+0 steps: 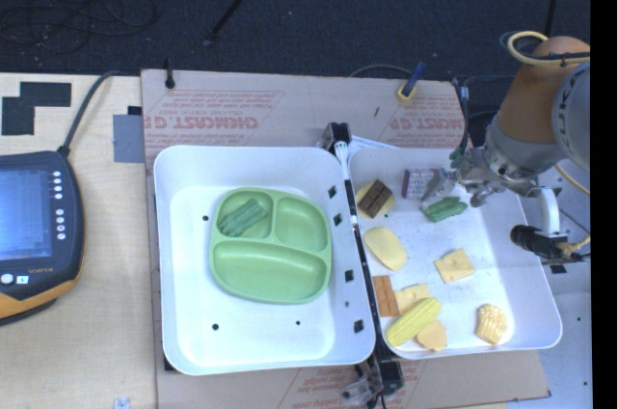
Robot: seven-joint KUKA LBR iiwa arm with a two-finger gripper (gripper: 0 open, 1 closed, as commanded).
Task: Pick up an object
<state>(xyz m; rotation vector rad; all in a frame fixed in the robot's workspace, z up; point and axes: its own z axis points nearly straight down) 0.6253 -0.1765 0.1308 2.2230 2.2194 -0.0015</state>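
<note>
— Where is the target sitting?

— I'm looking at the green piece (444, 208) in the right bin (525, 301), up toward the bin's twelve o'clock side, its long axis running roughly eight to two o'clock.

— And the gripper (461, 188)?

— I'm seeing it hovering just beside that piece, at about one o'clock from it. Whether the jaws are spread or clenched, I cannot tell; nothing is visibly between them.
</note>
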